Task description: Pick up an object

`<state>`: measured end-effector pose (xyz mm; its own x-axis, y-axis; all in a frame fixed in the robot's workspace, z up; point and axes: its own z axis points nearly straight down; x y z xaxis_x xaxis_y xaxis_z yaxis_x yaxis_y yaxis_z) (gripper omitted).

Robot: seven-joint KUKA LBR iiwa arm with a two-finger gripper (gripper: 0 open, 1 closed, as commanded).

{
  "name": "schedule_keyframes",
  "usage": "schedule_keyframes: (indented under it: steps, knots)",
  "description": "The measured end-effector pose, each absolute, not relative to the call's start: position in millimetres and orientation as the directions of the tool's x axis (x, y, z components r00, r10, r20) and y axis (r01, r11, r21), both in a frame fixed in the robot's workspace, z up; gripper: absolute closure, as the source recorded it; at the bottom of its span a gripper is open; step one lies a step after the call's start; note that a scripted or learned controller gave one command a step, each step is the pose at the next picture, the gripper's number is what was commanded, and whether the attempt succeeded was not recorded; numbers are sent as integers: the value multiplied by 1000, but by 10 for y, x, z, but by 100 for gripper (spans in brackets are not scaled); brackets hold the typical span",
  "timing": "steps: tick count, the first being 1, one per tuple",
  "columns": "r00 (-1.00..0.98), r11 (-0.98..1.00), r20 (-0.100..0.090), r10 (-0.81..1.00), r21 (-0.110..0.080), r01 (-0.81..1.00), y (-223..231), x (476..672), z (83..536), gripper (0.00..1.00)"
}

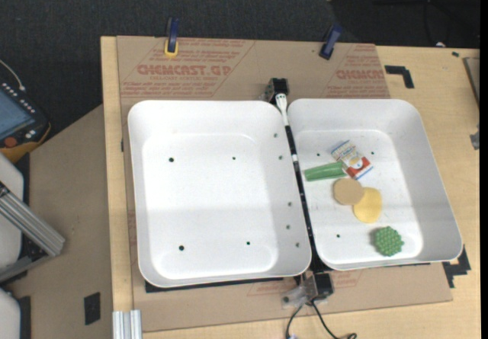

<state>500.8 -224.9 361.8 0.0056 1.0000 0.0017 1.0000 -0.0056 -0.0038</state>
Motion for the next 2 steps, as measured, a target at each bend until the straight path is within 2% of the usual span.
schedule_keyframes:
  steps: [1,2]
  knots:
    - [0,0,5,1000,-11,1000,-2004,4770,2593,100]
    - [-10,10,1,1000,8,1000,-1054,4809,3328,100]
